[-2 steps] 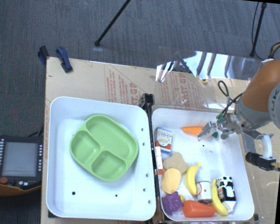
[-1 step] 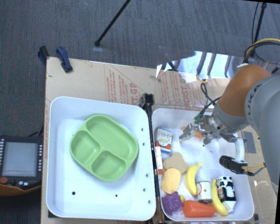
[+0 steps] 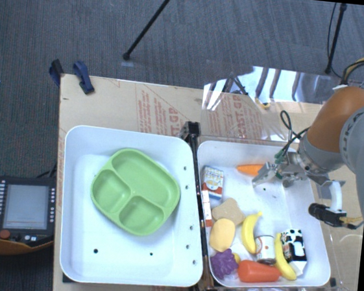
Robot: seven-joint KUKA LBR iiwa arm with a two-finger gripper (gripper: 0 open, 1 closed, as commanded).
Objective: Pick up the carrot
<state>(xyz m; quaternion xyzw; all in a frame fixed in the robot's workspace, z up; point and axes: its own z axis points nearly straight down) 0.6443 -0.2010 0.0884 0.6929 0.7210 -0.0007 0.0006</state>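
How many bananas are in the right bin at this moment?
2. One banana lies mid-bin beside the yellow lemon-like piece; the other banana lies near the front right corner, against the black-and-white carton. Another could be hidden under the pile.

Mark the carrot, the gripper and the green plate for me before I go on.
carrot [image 3: 251,170]: camera view, middle of its orange body.
gripper [image 3: 266,177]: camera view, between its fingertips, just right of the carrot.
green plate [image 3: 116,164]: camera view, rim at its upper left, in the left bin.
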